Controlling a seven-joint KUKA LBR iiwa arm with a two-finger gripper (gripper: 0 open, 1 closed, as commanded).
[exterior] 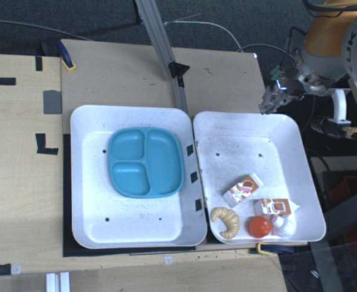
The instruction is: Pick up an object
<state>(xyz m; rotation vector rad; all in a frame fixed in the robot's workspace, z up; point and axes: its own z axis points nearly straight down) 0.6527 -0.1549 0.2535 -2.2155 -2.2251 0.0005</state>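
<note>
grey hand (269,105) hovers above right bin's (287,126) far rim.

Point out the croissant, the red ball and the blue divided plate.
croissant (226,221): camera view, middle of its curved body.
red ball (259,226): camera view, centre of its top.
blue divided plate (146,162): camera view, ridge where its compartments meet.

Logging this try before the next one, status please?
Gripper at right bin's far rim, holding nothing seen. Croissant, tomato, two cartons untouched at near end. Nothing in the way.
</note>
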